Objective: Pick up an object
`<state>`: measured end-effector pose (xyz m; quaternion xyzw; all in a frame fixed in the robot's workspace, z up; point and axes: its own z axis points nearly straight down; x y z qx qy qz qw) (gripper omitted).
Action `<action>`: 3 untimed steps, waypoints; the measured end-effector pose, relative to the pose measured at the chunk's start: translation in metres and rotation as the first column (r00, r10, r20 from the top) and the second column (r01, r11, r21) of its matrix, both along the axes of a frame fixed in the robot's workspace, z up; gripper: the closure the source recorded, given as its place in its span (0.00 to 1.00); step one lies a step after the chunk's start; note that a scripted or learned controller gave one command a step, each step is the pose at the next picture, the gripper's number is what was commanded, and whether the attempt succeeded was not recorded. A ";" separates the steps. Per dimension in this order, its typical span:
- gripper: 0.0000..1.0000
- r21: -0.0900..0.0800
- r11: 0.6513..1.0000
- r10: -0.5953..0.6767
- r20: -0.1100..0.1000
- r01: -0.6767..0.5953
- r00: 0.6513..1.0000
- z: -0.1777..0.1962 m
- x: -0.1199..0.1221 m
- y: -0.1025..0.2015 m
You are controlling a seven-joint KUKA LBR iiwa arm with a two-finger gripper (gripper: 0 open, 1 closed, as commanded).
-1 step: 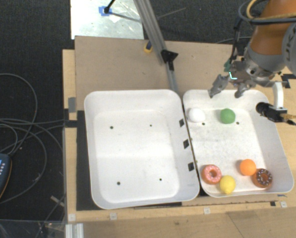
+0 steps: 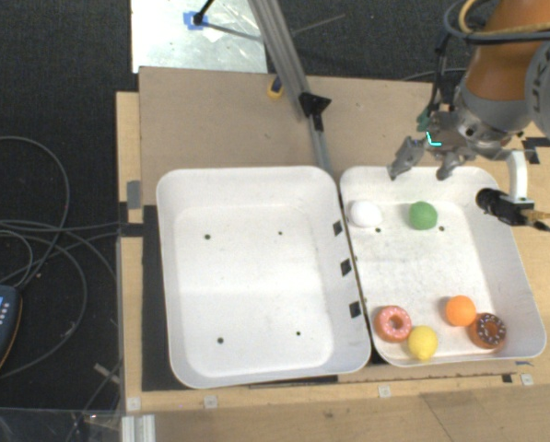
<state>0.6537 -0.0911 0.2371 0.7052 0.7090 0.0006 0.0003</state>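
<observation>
My gripper [image 2: 425, 168] hangs above the far edge of the right bin [image 2: 514, 274], open, with nothing between its fingers [image 2: 403, 160]. Just below it in the bin lie a green ball [image 2: 423, 215] and a white ball [image 2: 365, 214]. Near the bin's front edge sit a pink-iced doughnut [image 2: 393, 323], a yellow lemon [image 2: 423, 342], an orange [image 2: 460, 310] and a chocolate doughnut [image 2: 487, 331].
The left bin [image 2: 247, 274] stands beside the right one, joined by black clips along the shared rim. A grey pole [image 2: 288, 63] slants over the bench behind the bins. Cables and a tablet lie on the floor at left.
</observation>
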 end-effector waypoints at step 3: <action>0.00 0.000 1.000 -0.001 -0.003 0.001 1.000 -0.148 0.009 0.004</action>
